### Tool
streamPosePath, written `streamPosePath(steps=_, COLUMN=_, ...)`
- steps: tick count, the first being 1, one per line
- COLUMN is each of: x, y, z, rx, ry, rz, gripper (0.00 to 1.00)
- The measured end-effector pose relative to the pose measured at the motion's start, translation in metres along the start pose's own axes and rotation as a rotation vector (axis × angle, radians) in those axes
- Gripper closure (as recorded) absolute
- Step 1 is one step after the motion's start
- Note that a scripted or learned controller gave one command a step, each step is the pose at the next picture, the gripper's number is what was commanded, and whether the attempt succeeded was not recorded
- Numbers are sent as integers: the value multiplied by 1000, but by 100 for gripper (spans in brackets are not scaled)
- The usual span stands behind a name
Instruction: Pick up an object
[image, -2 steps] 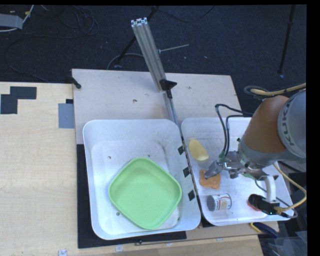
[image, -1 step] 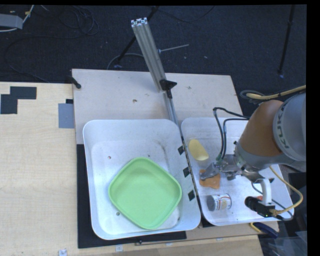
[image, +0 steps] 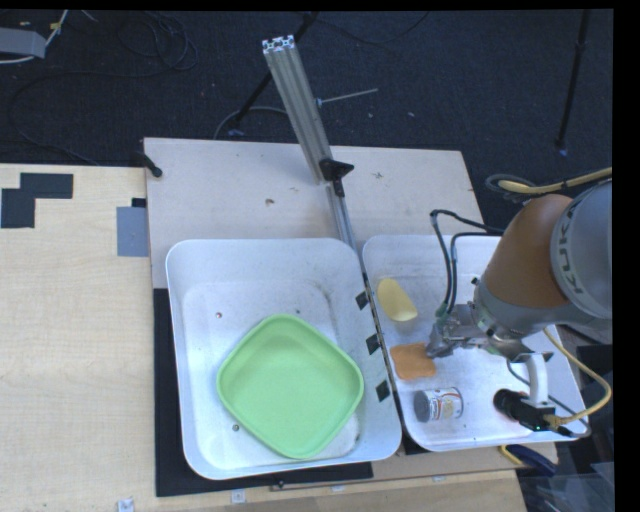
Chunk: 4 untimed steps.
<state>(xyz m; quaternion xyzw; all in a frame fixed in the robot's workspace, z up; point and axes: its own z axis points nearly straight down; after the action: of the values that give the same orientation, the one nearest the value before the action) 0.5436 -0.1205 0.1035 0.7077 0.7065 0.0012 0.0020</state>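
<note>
- gripper (image: 441, 343) low in right bin (image: 470, 432), tip at orange piece (image: 413, 361)
- fingers state: cannot tell
- green plate (image: 290, 385) in left bin (image: 200, 300)

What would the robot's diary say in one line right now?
arm: over right bin | pincer: low, beside orange piece | yellow piece, small jar: lying loose | green plate: left bin | nothing lifted yet
</note>
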Motion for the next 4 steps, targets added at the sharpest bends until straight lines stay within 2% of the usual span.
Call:
streamPosePath(steps=3, x=-7, y=10, z=-168, rx=0, ry=0, rz=-2, gripper=100)
streamPosePath(steps=4, x=51, y=8, z=-165, rx=5, ry=2, rz=-6, gripper=100)
